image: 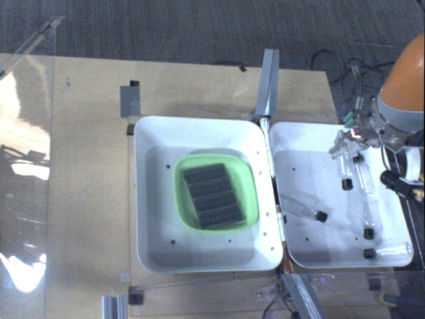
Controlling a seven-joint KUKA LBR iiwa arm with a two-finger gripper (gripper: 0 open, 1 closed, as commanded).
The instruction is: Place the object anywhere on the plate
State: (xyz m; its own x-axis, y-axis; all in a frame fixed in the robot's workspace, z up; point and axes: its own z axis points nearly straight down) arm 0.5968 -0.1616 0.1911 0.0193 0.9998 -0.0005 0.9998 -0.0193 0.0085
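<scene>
Gripper [355, 171] hangs over the right bin [299, 254], fingers look apart w/ nothing between them, tho they're clear plastic and hard to read. Dark ridged block [212, 195] lies on the green plate [180, 178], left bin [149, 198].

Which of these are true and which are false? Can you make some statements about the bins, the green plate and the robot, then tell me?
1. The green plate sits in the left bin. True.
2. The dark ridged object lies on the plate. True.
3. The plate is red. False: it is light green.
4. The gripper hangs over the left bin. False: it is over the right bin.
5. The dark object lies on the wooden bench outside the bins. False: it rests on the plate.
</scene>
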